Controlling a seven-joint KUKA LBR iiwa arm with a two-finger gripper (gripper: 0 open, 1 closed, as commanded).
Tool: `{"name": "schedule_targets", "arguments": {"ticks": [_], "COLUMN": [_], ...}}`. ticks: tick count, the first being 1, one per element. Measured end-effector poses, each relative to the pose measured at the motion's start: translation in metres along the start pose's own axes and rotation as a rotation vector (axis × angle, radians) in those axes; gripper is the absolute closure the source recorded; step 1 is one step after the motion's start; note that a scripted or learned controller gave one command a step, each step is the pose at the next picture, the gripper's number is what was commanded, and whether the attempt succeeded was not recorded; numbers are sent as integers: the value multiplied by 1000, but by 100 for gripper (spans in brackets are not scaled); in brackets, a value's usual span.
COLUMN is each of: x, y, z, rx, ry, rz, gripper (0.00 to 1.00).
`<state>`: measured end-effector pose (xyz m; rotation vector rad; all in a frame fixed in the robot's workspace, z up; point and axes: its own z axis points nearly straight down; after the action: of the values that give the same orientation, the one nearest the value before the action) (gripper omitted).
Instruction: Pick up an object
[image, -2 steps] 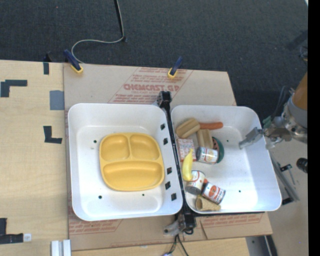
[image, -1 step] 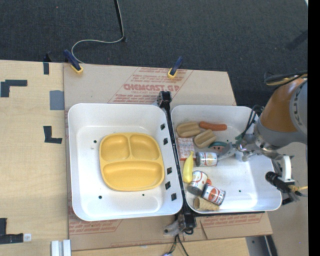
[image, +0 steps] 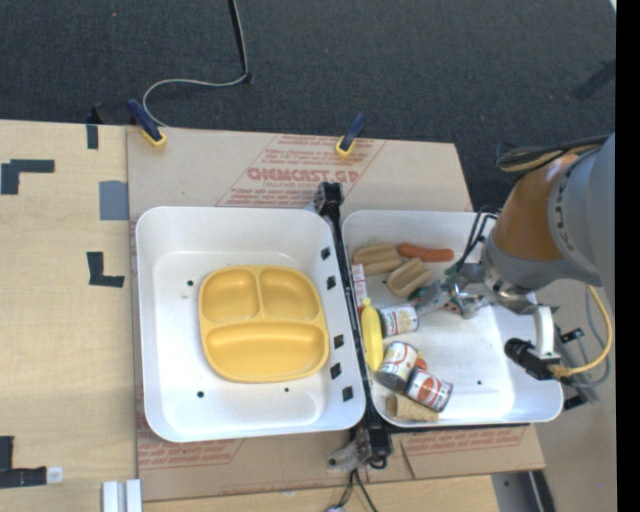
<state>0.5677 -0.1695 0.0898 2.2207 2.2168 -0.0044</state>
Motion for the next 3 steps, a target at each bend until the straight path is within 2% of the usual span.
{"name": "schedule_targets", "arguments": {"ticks": [1, 2, 3], "x": [60, 59, 115], "y": [-20, -19, -84], "z": [3, -7, -117], "rx": [-4, -6, 2], "ry": [3, 1, 5], "rz": [-3, -2, -4], "gripper": [0, 100, 100]}}
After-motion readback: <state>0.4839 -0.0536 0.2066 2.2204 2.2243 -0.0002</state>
